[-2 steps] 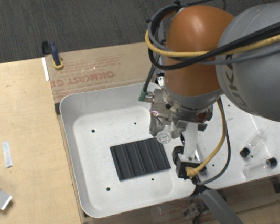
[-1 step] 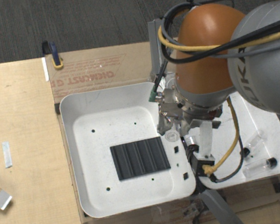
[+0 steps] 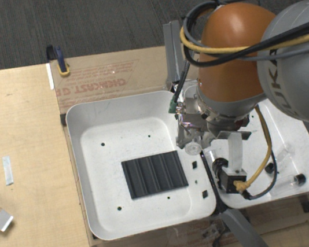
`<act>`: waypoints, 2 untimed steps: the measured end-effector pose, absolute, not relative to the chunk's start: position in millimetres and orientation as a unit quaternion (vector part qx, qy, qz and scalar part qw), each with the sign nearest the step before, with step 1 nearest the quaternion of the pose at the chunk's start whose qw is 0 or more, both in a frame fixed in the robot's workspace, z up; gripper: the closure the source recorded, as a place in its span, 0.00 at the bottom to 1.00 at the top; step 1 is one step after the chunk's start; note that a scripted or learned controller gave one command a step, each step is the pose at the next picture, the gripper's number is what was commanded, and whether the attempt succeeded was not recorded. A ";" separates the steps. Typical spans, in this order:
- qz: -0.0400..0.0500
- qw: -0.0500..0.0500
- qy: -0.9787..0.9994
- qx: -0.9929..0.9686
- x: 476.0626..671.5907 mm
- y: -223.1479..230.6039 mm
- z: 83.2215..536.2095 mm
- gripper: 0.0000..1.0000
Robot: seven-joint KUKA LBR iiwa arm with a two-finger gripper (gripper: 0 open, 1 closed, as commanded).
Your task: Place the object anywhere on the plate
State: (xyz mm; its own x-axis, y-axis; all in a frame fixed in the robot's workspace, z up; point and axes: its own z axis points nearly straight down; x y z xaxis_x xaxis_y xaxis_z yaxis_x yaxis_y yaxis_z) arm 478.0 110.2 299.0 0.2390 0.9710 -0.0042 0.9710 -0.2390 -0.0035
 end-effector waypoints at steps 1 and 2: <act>0.003 0.001 -0.641 -0.768 477.2 117.9 290.2 1.00; 0.002 0.000 -0.714 -0.701 477.7 165.0 296.1 1.00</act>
State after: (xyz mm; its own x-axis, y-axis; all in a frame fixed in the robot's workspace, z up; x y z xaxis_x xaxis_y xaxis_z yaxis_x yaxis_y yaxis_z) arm 477.7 165.0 296.1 -0.0186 0.9998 -0.0027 0.9998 0.0186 -0.0028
